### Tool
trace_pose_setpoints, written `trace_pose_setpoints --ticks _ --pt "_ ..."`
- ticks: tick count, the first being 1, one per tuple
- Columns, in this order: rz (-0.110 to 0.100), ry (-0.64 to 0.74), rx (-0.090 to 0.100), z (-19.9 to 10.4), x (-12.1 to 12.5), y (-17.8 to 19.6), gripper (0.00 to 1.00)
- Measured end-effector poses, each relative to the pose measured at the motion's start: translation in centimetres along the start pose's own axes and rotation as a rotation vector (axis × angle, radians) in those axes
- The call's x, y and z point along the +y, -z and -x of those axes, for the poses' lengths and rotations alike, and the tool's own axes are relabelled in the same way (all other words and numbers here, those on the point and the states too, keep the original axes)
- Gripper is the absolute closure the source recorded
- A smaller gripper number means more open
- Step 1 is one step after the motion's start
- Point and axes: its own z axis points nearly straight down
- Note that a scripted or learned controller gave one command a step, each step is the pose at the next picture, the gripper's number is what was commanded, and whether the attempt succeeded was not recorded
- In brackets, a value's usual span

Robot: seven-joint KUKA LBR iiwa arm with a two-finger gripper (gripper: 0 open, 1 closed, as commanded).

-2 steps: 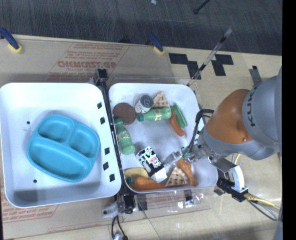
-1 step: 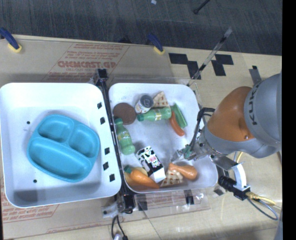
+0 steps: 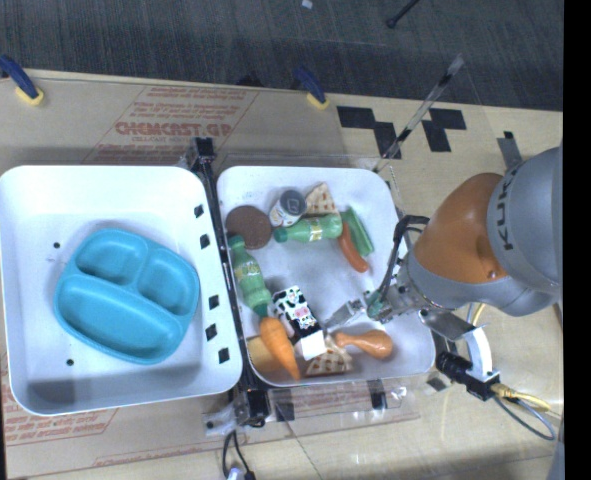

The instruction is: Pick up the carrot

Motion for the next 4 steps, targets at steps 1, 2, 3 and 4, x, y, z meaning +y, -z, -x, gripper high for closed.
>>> trace_pose_setpoints --ticks 1,2,3,4 --pt "0.000 -0.004 -0.004 -8.6 2.0 2.0 0.00" --pt "0.000 0.096 -0.004 -2.1 2.8 2.9 0.00" --pt "0.000 0.045 -0.004 0.5 1.6 5.3 0.00" --pt "-0.001 0.383 -0.001 -0.1 -0.2 2.5 0.00"
